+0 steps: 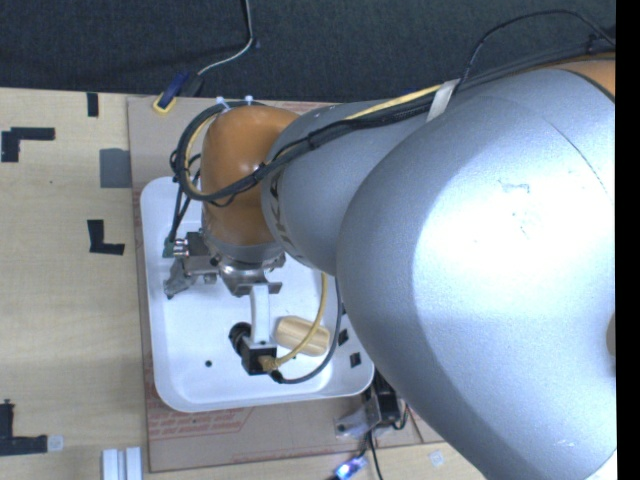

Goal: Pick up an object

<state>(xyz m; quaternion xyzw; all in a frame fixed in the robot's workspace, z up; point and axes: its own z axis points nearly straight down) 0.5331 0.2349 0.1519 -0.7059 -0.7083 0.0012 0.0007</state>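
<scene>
1. While the grey arm (480, 268) reaches across the right of the view, its orange band (240, 173) hangs over the far half of the white bin (185, 388), hiding that part of the bin's floor.
2. The white bin is shallow, with rounded corners. It rests on a brown sheet (200, 426) that shows as a strip beyond the bin's near and left rims.
3. The gripper (188, 268) sits below the orange band, over the left-middle of the bin and close to its left rim. Whether the claw is spread or pressed together cannot be told from this slant.
4. The task's thing, a tan cylinder (303, 336), lies on its side on the bin floor in the near-right part of the bin. Its long axis runs roughly from left rim to right rim. It is clear of the gripper, which stands well apart from it toward the bin's left rim.
5. A small dark speck (208, 363) marks the bare bin floor in the near-left part, between the cylinder and the left rim.
6. Two small dark pieces (354, 359) lie by the bin's right rim, just beside the arm. They are too small and too covered to make out.
</scene>
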